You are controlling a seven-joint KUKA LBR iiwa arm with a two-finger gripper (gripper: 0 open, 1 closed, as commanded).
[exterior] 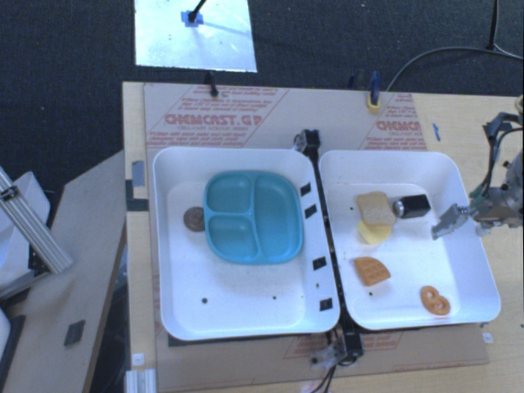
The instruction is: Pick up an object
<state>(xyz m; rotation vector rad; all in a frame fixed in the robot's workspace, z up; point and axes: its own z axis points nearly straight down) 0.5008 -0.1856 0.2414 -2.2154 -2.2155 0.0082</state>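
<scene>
The right bin point(458, 170) holds several small objects. A tan toast-like slice point(375, 208) lies beside a black cylinder with a silver end point(411, 205). A pale yellow disc point(374, 232) peeks out just below the slice. Nearer the front lie an orange wedge point(371, 270) and an orange pretzel shape point(435, 301). My gripper point(449, 220) reaches in over the right bin's right side, just right of the black cylinder and apart from it. Nothing is seen in its grasp.
In the left bin point(176, 301), a teal divided plate point(251, 218) sits next to a small brown disc point(194, 219). A black-taped divider point(321, 219) separates the bins. Cables run along the bench's back right, and a metal sheet point(193, 23) lies beyond the bench.
</scene>
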